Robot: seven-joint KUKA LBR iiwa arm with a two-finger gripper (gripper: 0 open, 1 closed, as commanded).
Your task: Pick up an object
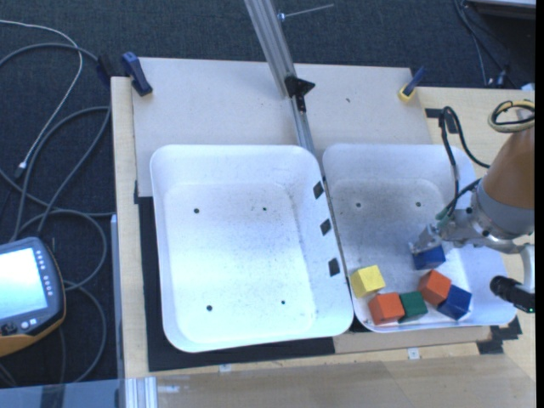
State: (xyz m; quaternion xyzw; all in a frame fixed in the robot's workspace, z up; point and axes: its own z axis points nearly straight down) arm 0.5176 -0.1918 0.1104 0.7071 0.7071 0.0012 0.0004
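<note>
Blue plastic cube (429, 257) sat in the right-hand shallow white bin (382, 177), directly under the tip of the two-finger gripper (425, 246), and it appeared to touch the grey metal fingers from below, though whether it was actually pinched between them could not be made out from this slanted overhead angle (the gripper's body covered the gap). The grey arm with its orange band (517, 177) reached in from the right edge, its wrist hanging over the bin's right side. Near the bin's front rim lay a loose cluster of other blocks: a yellow plastic cube (368, 280) furthest left, an orange cube (386, 308) just in front of it, a small green cube (414, 305) touching the orange one, a second orange cube (435, 286) just beside the green one, and a second, darker blue cube (456, 302) at the right end of the group. The blue cube at the gripper sat apart from that cluster, slightly behind it. The left-hand shallow white bin (170, 172) lay beside the right one, their rims meeting along a row of small black clips (325, 226). A slanted aluminium pole (272, 45) rose from the pale wooden bench (212, 100) behind the bins.
</note>
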